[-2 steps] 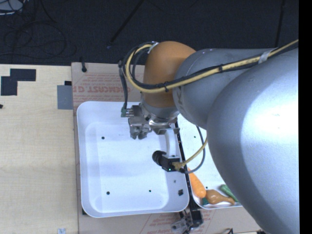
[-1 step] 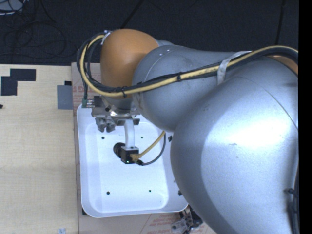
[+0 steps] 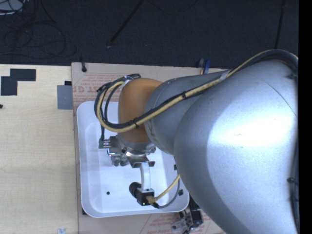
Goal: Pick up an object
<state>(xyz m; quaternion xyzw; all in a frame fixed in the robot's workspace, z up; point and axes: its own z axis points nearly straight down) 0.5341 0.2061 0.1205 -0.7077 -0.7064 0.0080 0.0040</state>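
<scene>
At bin (image 3: 87, 155) floor, a dark speck (image 3: 107, 194), too small to name. My pincer (image 3: 127, 159) hangs low beside it; apart or together, cannot tell. Where the object lies I cannot tell, maybe under my wrist. Risk: I grab blind, get nothing, or scrape the floor.

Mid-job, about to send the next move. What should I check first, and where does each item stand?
1. Position: gripper above the left bin: ok.
2. Clearance from the bin's walls: ok.
3. Object in the gripper: cannot tell.
4. Pick target chosen: cannot tell; a small dark speck lies on the bin floor.
5. Bench right of the gripper: cannot tell; the arm hides it.
</scene>
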